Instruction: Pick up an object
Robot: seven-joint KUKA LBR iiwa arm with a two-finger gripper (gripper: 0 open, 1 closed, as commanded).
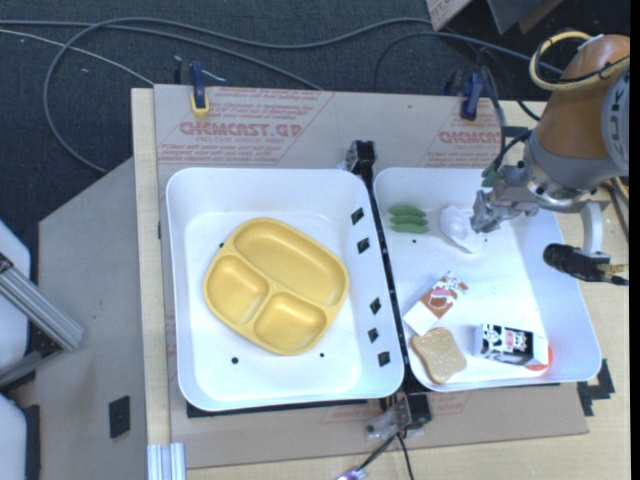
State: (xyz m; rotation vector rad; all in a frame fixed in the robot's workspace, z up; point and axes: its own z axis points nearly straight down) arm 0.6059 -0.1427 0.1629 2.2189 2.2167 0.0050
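My gripper point(484, 220) reaches down into the far part of the right bin point(570, 298), right over a small white object point(456, 230) that lies under its tip. A green object point(407, 218) lies just to the left of that. Nearer the front of this bin lie a small red and white packet point(441, 296), a slice of toast point(438, 355) and a black and white carton point(513, 344). Whether the white object sits between the fingers cannot be made out.
The left bin point(190, 268) holds a yellow divided plate point(276, 285). A black divider strip point(371, 258) runs between the two bins. Blue clamps point(198, 80) hold the cardboard at the back edge.
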